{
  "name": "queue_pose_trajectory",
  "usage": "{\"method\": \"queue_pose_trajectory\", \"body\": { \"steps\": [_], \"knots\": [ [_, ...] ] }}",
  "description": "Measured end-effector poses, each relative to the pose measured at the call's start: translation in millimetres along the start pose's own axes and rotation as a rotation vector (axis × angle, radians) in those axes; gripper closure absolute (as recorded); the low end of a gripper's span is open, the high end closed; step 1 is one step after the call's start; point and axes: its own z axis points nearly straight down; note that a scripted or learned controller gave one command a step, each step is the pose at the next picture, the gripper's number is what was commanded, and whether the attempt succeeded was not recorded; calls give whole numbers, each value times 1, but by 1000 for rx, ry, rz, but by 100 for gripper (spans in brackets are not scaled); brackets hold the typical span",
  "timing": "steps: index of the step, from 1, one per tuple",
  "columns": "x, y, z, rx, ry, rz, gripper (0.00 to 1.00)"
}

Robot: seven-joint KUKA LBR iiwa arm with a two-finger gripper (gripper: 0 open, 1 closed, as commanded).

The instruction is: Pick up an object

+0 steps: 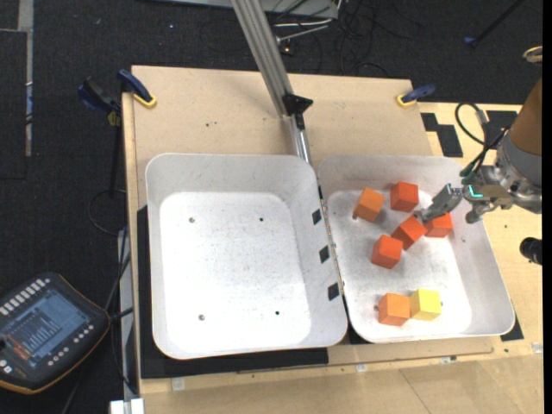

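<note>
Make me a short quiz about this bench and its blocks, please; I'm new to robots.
1. True or false: the yellow block touches an orange block.
2. Which bin holds all the blocks: A) the left bin, B) the right bin, C) both?
3. How many blocks are in the bins altogether?

Key: 1. True; they sit side by side at the near end of the right bin. 2. B. 3. Seven: six orange or red and one yellow. The gripper hovers by the red block at the far right.
</note>
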Motion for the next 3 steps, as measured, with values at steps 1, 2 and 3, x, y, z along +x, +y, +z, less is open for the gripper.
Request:
{"method": "queue_pose_trajectory", "body": {
  "steps": [1,2,3],
  "knots": [
    [0,0,-2,-3,-1,0,0],
    [5,3,61,1,0,0,0],
    [9,5,99,-19,-6,1,0]
  ]
}}
